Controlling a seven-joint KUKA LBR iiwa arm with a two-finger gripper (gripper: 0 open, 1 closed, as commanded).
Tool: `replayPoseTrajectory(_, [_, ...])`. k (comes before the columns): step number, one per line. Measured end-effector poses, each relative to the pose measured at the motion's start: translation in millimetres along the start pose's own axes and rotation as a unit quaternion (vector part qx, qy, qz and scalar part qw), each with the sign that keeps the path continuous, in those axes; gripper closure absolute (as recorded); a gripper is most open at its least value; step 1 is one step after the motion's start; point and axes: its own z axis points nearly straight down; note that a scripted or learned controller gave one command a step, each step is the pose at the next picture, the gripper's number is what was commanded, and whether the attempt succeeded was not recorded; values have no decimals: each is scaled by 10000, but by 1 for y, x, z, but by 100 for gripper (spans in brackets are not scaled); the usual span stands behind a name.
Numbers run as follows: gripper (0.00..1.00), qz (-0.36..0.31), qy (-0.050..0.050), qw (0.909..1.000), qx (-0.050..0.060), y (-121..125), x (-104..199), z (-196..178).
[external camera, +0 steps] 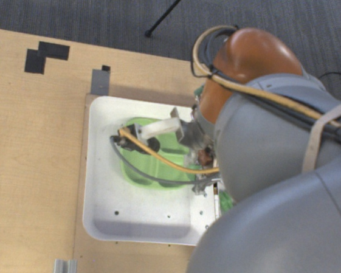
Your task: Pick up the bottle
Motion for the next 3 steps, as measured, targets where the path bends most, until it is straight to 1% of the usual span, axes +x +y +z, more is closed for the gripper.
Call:
replayPoseTrajectory(1, [100,-697,13,9976,3,-38,10,7])
replayPoseTrajectory(2, [100,-1509,-8,9885,5,9,-2,120])
replayPoseTrajectory(3, [100,-1796,19,9837,-8,120,1,25])
